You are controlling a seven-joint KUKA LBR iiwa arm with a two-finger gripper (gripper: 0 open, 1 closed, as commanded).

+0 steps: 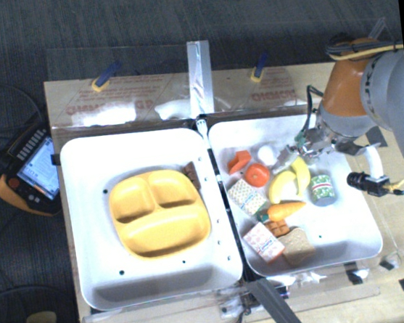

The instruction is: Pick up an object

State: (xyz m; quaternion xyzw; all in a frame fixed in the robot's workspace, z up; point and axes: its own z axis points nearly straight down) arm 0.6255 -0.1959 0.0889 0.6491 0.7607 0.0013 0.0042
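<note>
- Low over the right bin, the hand (304, 144) sits at the bin's upper right part, just above a yellow banana-shaped toy (300, 172); whether it is spread or pressed together cannot be told at this size, and nothing can be seen between its tips.
- The arm (369, 96), grey with its orange band, comes in over the right bin's (358, 244) right rim, so that side is crowded by the wrist and a black cable fitting.
- The objects lie bunched in the left and middle part of the right bin: an orange block (238, 160) and a red-orange ball (257, 175) near the top, a pale yellow fruit (282, 185) touching the banana-shaped toy, a green-labelled can (322, 189) just right of them.
- Lower down lie a toy carrot (286, 209), a checked packet (246, 197) close to the dividing wall, a red-and-white carton (264, 241) and a brown cracker-like piece (296, 245) near the front rim.
- Bare white floor shows in the right bin's lower right corner and along its upper rim.
- The left bin (93, 229) carries a yellow compartment tray (161, 212) in its middle, with a small dark piece (191, 173) at the tray's upper right corner; wide bare floor rings the tray on all sides.
- Beyond the bench's (59, 101) left edge, a handheld controller (32, 174) lies on the dark floor.
</note>
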